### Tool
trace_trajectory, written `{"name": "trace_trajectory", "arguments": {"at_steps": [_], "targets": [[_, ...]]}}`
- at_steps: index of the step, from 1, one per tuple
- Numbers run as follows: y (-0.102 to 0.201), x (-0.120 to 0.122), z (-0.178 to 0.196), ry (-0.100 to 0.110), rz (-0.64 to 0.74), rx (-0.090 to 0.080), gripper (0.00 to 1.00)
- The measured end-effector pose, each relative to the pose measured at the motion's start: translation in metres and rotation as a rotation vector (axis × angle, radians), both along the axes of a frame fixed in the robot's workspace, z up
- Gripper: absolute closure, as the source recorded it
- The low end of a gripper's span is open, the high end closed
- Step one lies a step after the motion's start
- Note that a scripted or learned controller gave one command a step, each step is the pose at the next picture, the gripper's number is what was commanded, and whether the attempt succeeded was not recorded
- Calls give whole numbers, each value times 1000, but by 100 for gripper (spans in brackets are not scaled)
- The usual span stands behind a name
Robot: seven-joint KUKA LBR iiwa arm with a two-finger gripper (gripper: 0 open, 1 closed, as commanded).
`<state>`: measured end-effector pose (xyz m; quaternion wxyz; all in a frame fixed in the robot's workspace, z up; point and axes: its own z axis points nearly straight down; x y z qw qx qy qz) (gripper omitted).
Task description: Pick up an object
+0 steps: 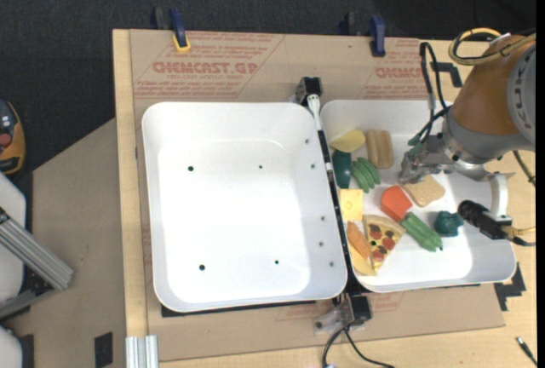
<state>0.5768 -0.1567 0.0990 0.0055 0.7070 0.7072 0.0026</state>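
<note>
Low over the right bin (485,268), poised with the gripper (420,163) just above the tan cracker (425,191), whether released or clenched impossible to tell; could well skid off so flat a piece, or knock the orange block (396,203) beside it and lift nothing.

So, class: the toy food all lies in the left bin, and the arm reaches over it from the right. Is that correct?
Not quite. The camera view shows the toy food in the right bin, not the left bin. The rest stands: the arm reaches over it from the right.
</note>
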Motion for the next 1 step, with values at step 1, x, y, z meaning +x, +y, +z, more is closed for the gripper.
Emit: {"name": "trace_trajectory", "arguments": {"at_steps": [1], "targets": [[-54,-63,-8,18,-7,4,100]]}}
